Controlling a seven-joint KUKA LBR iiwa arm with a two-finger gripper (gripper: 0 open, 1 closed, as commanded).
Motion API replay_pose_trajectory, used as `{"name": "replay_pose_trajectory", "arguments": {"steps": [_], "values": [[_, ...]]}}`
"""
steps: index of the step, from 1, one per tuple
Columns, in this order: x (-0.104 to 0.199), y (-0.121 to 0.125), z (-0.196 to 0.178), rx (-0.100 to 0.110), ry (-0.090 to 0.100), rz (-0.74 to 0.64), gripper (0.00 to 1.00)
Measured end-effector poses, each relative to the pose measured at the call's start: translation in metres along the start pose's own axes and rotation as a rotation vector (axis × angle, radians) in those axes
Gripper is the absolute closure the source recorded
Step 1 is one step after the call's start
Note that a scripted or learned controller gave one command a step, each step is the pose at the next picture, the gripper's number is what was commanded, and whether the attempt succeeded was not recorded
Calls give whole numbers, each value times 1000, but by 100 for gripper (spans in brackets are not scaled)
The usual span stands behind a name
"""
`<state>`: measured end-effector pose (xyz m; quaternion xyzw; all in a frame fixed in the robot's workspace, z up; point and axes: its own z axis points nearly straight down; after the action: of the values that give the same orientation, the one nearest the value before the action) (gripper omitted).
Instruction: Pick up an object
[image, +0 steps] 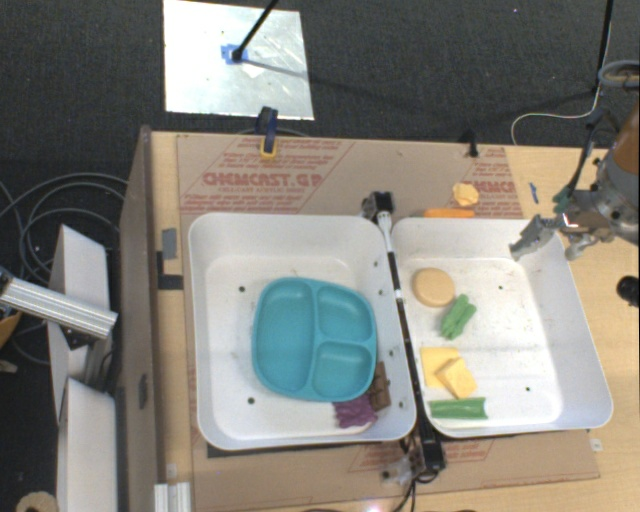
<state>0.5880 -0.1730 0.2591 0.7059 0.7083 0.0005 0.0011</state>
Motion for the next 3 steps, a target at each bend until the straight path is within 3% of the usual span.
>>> {"name": "replay_pose_trajectory", "arguments": {"steps": [1, 2, 3], "values": [[56, -10, 93, 10, 5, -6, 0], [68, -24, 161, 8, 3, 2, 0], [71, -37, 175, 4, 2, 3, 0]]}}
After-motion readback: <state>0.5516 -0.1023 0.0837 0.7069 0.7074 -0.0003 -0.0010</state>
